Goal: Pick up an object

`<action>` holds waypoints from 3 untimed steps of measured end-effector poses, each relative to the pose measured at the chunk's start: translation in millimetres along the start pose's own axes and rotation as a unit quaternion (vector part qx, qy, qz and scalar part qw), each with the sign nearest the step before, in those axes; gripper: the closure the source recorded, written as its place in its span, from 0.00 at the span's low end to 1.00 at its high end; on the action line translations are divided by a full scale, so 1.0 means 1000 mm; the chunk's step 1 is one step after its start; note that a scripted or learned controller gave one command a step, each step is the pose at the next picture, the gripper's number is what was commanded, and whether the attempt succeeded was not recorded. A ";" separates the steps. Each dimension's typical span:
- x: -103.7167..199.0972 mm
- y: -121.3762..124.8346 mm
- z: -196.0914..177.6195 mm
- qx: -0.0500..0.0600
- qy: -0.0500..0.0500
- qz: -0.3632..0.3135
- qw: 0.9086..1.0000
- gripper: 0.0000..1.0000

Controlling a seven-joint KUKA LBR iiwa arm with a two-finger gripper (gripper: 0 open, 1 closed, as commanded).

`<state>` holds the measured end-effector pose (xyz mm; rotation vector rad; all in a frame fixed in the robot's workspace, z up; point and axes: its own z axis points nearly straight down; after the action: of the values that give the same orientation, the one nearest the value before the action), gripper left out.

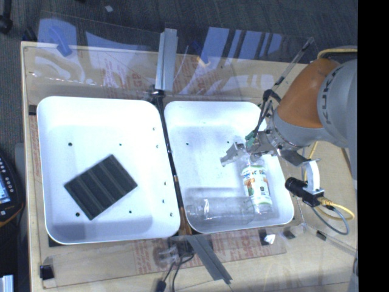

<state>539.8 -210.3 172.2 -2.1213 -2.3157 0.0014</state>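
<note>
White bins hold one dark ridged panel (100,186), two bottles (258,189) (gripper (238,152) state unclear).

Dark grey carpet floor (182,5); pale wooden bench (91,72), clear glare-streaked panel (121,53)

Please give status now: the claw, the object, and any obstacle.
Claw low in right bin, above bottle. Bottle lying flat, not held. Clear cup lies beside it. Dark pad in left bin.

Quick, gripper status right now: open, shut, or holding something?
Gripper: cannot be told; it sits low in the right bin, just above the white bottle, with nothing visibly held.
</note>
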 end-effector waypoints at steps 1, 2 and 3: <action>0.000 0.000 0.000 0.000 0.000 0.000 1.000 0.00; 0.000 0.000 0.000 0.000 0.000 0.000 1.000 0.00; 0.000 0.014 0.013 -0.001 -0.001 -0.024 1.000 0.00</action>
<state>554.3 -209.4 159.5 -2.0668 -2.3673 0.0002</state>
